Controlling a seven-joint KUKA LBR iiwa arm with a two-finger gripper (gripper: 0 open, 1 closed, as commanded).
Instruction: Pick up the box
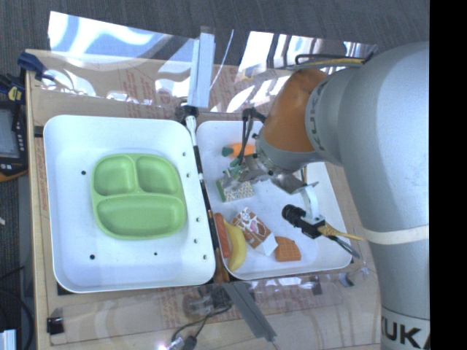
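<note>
Where tool (235,175) reaches, box (238,190) seemingly touching

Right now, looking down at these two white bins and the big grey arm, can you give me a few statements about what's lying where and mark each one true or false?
1. The green divided plate lies in the left bin. True.
2. The arm's gripper is over the left bin. False: it is down in the right bin, near the small patterned box.
3. A banana lies in the right bin beside a red-and-white box. True.
4. The green plate is piled with food. False: its three compartments are bare.
5. A waffle-like orange piece sits near the right bin's front edge. True.
6. The bins are stacked one on the other. False: they stand side by side.
</note>
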